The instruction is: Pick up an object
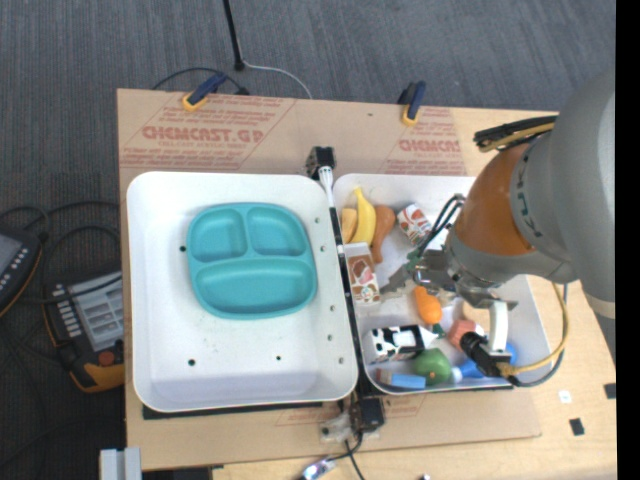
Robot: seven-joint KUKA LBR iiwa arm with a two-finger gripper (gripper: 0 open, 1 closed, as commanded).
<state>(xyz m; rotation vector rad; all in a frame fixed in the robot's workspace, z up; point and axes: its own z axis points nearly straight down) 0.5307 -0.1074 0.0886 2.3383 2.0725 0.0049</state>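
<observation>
Here the arm (510,218) hides much of the right bin (535,318); the claw's (430,278) state is unclear.

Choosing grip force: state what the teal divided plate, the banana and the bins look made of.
Teal plate: likely moulded plastic, matte with a faint sheen, one uniform colour, rounded compartment walls.
Banana: probably toy plastic, smooth, evenly yellow; real fruit cannot be ruled out.
Bins: apparently thin white formed plastic, smooth, with rounded corners.
</observation>
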